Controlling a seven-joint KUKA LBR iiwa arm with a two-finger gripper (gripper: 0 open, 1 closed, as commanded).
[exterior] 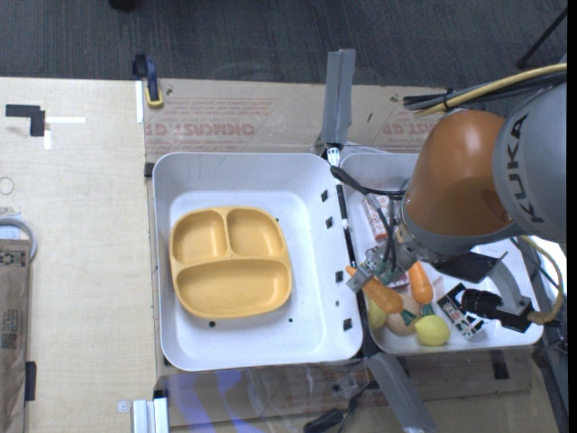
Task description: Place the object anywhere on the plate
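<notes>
1. Plate (232,262), yellow and three-sectioned, lay in the left bin (180,332).
2. Arm (469,183) reached over the right bin (397,343).
3. Gripper (377,273) hung over toy carrots (421,282) and a lemon (433,330); I could not tell its grip.

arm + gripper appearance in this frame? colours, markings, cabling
Grey KUKA arm with black KUKA lettering on its casing and a rounded glossy orange band above the wrist. Black and yellow cables trail off its top. The gripper is small, dark and metallic.

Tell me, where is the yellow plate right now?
The yellow plate lies in the left bin, left of the arm's gripper and the toy food in the right bin.
</notes>
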